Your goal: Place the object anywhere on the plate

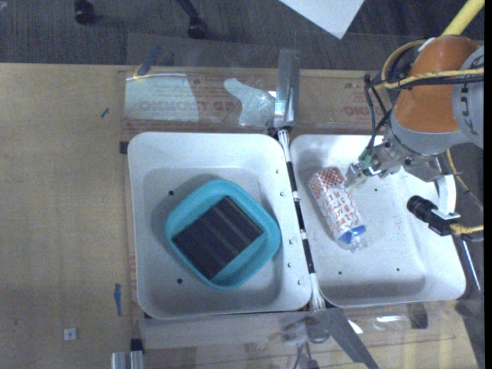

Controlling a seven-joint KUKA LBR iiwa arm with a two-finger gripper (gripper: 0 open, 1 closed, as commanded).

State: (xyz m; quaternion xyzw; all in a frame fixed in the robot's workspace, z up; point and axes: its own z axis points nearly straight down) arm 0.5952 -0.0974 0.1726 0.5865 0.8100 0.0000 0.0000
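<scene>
Seen from above: lay in the right bin (442, 279), toward its left side, a small bottle (337, 206) with a red-and-white patterned label and clear cap end pointing nearward. Hovered just right of its far end, the pincer (363, 169), touching or nearly so; grip state impossible to tell. Rested in the left bin (146, 167), a blue plate (261, 225) bearing a dark ridged block (216, 236).

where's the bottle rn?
The bottle lies on its side in the right bin, toward that bin's left half near the divider, just below-left of the tool. The blue plate sits in the left bin.
</scene>
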